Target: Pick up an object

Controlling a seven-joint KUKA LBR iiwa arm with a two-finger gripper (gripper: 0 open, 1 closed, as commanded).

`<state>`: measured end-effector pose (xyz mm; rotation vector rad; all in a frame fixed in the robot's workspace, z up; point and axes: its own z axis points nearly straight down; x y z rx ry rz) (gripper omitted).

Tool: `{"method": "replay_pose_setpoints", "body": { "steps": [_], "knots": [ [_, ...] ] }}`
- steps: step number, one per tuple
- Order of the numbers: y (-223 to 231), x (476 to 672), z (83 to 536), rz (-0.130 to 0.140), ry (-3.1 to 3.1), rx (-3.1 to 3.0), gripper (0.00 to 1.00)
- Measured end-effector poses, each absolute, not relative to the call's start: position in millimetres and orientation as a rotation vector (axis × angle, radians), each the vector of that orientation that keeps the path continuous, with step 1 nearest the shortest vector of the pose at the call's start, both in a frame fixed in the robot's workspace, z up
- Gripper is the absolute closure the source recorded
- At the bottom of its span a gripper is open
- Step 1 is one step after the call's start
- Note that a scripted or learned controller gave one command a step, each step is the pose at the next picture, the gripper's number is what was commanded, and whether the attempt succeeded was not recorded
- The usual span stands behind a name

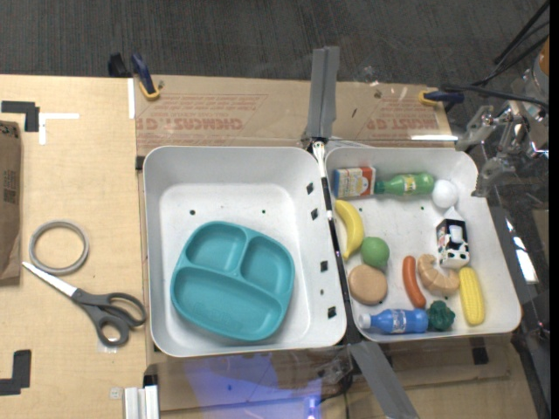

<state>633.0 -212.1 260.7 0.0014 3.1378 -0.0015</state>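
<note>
Objects for picking lie together in the right bin (397, 221), none of them lifted. Along its far wall sit a small orange-and-white carton (354, 182), a green bottle (407, 183) on its side and a white ball (445, 194). A banana (349, 227) lies along the left wall, with a green round fruit (375, 251) just beside it and a brown bun-like piece (368, 285) nearer the camera. A black-and-white cow-patterned carton (452, 243) stands toward the right wall, above a pale pastry piece (437, 276) that touches a red sausage (413, 281). A yellow corn cob (471, 295) lies by the right wall. At the near wall a blue bottle (397, 321) lies on its side, its end against a dark green broccoli piece (441, 315). The left bin (218, 182) holds a teal divided plate (232, 279). The gripper (505, 142) appears as grey metal and cabling outside the right bin's far right corner, apart from every object; whether the jaws are spread or pressed together cannot be told. On the table (79, 164) to the left of the bins lie grey-handled scissors (92, 304) and a tape roll (58, 245), near each other.
</note>
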Motion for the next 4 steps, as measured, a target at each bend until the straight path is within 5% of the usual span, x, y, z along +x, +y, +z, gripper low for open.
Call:
{"method": "replay_pose_setpoints", "body": {
  "steps": [2, 3, 4],
  "knots": [
    [-162.6, 532.4, 92.0, -0.001, 3.136, 0.163, 0.00],
    [-104.4, 523.5, 91.8, 0.001, 3.130, 0.270, 0.00],
    [-101.8, 581.4, 92.3, -0.001, 3.117, 0.367, 0.00]
  ]
}}
